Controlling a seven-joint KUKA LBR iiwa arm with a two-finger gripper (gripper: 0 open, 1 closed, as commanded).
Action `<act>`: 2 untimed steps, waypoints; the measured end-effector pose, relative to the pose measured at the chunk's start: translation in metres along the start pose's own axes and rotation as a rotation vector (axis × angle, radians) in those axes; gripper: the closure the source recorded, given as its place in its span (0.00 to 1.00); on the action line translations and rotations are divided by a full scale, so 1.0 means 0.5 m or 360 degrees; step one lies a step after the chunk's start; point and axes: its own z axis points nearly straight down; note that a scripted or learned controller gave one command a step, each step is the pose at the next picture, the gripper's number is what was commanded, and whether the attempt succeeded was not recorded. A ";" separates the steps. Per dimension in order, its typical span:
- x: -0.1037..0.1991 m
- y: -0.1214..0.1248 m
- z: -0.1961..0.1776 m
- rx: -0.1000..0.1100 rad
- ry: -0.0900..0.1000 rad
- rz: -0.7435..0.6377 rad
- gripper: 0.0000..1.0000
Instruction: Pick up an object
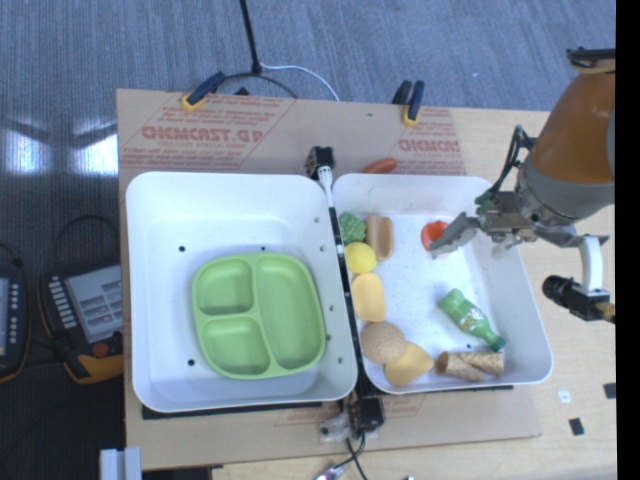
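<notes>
Pincer (452, 236) reaching in from the right over the right bin (520, 298), low above its far half, fingers (458, 230) pointing left toward a small red piece (433, 233). Fingertips just beside that red piece, perhaps touching; nothing seen between them. Cannot tell whether fingers stand apart or together: too small and dark against the white floor.

Along the right bin's left wall, from far to near: a green leafy item (351, 228), a tan hot-dog-like bun (380, 236) just beside it, a yellow lemon (360, 259), a pale yellow block (368, 296), a brown round bun (382, 342), and a yellow wedge (408, 366) at the near edge. Toward the near right corner, a green bottle (468, 318) lying tilted, and a tan cone-like piece (470, 365) lying flat against the near wall.

In the left bin (160, 228), a green divided plate (260, 314) resting near the middle, toward the near side. Both bins side by side on a brown board on the tabletop (560, 418).
</notes>
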 end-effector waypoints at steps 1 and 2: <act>-0.089 -0.076 0.248 0.0004 0.0000 0.0371 0.00; -0.097 -0.098 0.267 -0.0013 -0.0001 0.0027 0.00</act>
